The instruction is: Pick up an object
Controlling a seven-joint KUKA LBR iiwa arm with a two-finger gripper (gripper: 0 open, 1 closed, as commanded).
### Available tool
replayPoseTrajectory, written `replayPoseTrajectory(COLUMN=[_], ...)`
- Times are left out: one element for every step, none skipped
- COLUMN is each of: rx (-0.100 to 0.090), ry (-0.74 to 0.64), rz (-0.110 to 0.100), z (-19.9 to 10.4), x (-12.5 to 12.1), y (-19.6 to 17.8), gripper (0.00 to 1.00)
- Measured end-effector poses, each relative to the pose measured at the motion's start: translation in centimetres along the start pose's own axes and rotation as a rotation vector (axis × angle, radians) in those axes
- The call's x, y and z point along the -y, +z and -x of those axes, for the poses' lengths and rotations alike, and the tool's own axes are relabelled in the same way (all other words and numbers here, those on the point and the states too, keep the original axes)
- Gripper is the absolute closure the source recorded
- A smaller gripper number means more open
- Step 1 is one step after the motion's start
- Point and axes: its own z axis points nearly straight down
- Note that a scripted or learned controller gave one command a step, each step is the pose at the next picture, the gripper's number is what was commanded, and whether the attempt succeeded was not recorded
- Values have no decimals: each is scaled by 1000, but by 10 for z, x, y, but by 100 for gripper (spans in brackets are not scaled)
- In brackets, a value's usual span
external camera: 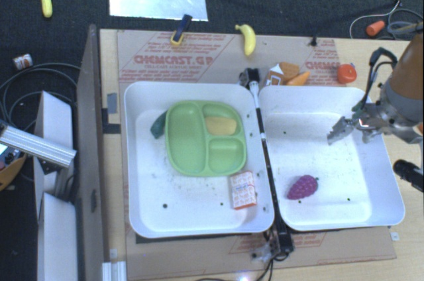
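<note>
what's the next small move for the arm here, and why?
Probably shift the pincer down-left in the image toward the purple grapes. The grapes lie alone in the right bin, the pincer sits over that bin's upper right part, apart from them, holding nothing visible.

**Bench top with two bins and stray toy food**

A cardboard-covered bench (199, 51) carries two shallow white bins, touching side by side: the left bin (142, 207) and the right bin (384, 207). Beyond the left bin's far edge lies a yellow banana (248, 38). Beyond the right bin lie an orange carrot (298, 78) and an orange-red round fruit (346, 73).
</note>
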Motion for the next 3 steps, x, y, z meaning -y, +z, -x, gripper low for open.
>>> replayPoseTrajectory(rx=[0, -2, 2], ry=[-3, 3, -3], rz=[4, -5, 8], z=[0, -14, -22], x=[-1, 60, 56], y=[-11, -3, -76], gripper=[100, 100, 100])
